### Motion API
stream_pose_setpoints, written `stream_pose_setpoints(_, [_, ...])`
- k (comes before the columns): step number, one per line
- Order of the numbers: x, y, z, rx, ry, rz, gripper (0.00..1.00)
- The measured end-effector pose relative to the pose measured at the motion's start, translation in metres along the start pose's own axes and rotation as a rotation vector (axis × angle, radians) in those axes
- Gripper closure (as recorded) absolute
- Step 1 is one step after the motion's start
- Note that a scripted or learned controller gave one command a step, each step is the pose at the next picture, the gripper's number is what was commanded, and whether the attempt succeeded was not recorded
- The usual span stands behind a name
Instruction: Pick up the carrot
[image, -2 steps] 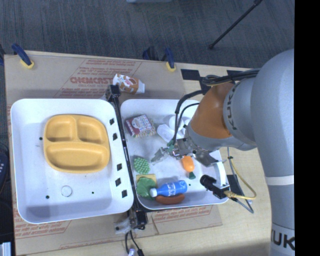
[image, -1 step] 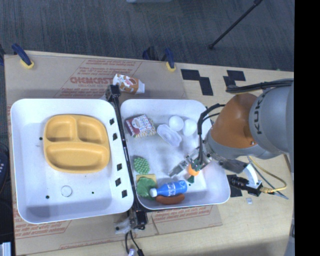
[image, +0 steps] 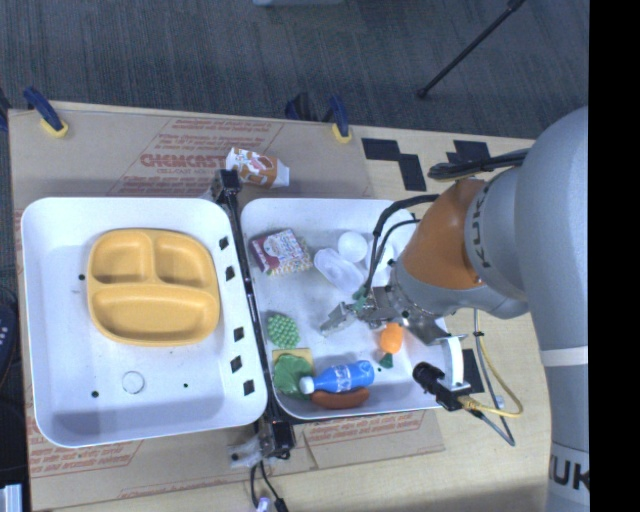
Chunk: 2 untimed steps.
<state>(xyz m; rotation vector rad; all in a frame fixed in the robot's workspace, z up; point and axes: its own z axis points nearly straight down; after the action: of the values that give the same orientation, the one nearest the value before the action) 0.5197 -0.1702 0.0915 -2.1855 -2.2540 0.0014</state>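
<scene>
gripper open, holding nothing, just left of carrot near right bin edge.

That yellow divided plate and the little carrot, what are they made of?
The plate looks like moulded plastic: one even matte yellow, with soft rounded ridges between its three sections. The carrot, by the tool, is probably a plastic or rubber toy, plain solid orange; it is too small to be sure.
</scene>
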Motion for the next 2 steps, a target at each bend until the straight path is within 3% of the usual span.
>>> stream_pose_setpoints(1, [-0.0293, -0.021, -0.0004, -0.001, 0.016, -0.217, 0.0])
stream_pose_setpoints(2, [-0.0335, -0.022, -0.0104, 0.0, 0.007, -0.216, 1.0])
